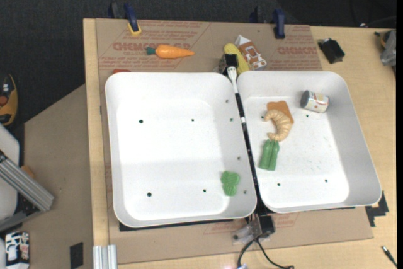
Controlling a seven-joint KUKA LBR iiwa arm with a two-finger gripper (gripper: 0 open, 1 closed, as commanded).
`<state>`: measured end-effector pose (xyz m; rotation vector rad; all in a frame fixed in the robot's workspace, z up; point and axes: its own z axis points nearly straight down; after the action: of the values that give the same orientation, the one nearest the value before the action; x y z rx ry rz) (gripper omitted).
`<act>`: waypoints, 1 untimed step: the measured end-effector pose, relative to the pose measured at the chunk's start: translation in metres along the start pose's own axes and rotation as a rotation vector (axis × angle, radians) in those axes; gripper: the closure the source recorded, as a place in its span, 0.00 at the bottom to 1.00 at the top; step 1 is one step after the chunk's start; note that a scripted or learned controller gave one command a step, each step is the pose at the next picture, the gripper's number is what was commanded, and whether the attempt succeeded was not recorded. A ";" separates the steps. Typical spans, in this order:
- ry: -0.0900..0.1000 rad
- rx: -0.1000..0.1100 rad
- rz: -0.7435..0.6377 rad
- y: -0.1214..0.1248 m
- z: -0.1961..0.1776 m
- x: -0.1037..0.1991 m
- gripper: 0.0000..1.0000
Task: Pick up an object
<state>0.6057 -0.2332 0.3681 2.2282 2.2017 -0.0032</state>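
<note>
We recorded the flat brown cardboard-faced bench board (pixel 208 41) carrying two shallow white plastic bins side by side, their inner rims touching, presumably so that a thing lifted from one could be dropped in the other without a long carry. The left white bin (pixel 164 142) held one candidate: a small green knobbly toy vegetable (pixel 230 183) at about 4 o'clock, near the inner wall. The right white bin (pixel 340 154) held three. A tan curved toy croissant (pixel 279 120) lay just left of centre, a green ridged toy piece (pixel 269 155) touched its lower end at 6 o'clock from it, and a small grey-and-white toy can (pixel 314 101) lay on its side at 1 o'clock, well apart.

Outside the bins, at 12 o'clock on the board, lay an orange toy carrot (pixel 171 52) and a yellow and brown-white toy cluster (pixel 242 56), which we judged beyond the working area. The end effector's state we could not tell. Nothing was lifted yet.
</note>
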 end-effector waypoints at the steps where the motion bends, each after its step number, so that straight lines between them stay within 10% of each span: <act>1: 0.016 0.019 -0.021 -0.006 0.149 0.109 1.00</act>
<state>0.6014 -0.1251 0.2181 2.2228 2.2422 -0.0076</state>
